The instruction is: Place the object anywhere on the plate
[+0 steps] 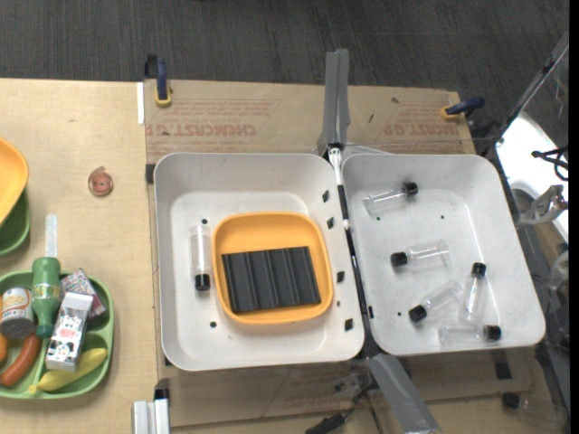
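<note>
Seen from above, two shallow white plastic bins sit side by side on a sheet of brown cardboard (235, 116) laid over a pale wooden bench (72, 134). In the left bin (172, 197) a rounded-square orange plate (271, 222) rests near the middle of the floor. A dark grey ribbed rectangular block (270, 278) lies flat on the plate, well inside its rim. Just beside the plate's left edge, on the bin floor, lies a clear plastic vial with a black cap (199, 256), lengthways with the cap towards the near side. The right bin (507, 242) holds five more clear, black-capped vials, scattered and lying on their sides: one near the far wall (391, 197), one near the middle (421, 256), one below it at a slant (436, 298), one almost upright in the picture (474, 292), and one along the near wall (466, 334). How the gripper stands, wide or narrow, cannot be told from this view. On the bench at the far left, a green compartment tray (95, 369) carries toy food, among it a green bottle (45, 298), a red sausage (18, 362) and a yellow banana (68, 375). A small pinkish round item (101, 182) lies alone on the wood, and an orange-yellow bowl (9, 183) shows at the left edge.
</note>
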Available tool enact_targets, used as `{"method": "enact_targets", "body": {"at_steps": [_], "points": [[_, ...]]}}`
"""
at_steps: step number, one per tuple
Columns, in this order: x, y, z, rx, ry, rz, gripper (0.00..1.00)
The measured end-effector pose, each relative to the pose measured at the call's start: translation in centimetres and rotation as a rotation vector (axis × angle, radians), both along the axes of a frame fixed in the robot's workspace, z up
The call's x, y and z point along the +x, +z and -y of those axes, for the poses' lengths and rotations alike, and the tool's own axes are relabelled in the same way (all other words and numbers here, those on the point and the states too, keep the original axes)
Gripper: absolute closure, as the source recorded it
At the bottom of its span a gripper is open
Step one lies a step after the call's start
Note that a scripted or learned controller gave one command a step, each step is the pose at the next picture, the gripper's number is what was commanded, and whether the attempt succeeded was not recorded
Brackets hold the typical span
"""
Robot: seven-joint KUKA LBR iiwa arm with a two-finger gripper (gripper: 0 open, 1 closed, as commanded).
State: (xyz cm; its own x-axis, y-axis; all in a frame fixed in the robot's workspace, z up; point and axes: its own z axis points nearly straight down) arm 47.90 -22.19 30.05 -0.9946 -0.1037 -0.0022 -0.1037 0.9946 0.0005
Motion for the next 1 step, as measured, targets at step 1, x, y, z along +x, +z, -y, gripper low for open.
{"method": "enact_targets", "body": {"at_steps": [1], "points": [[1.03, 1.52, -0.03, -0.001, 0.309, 0.003, 0.00]]}}
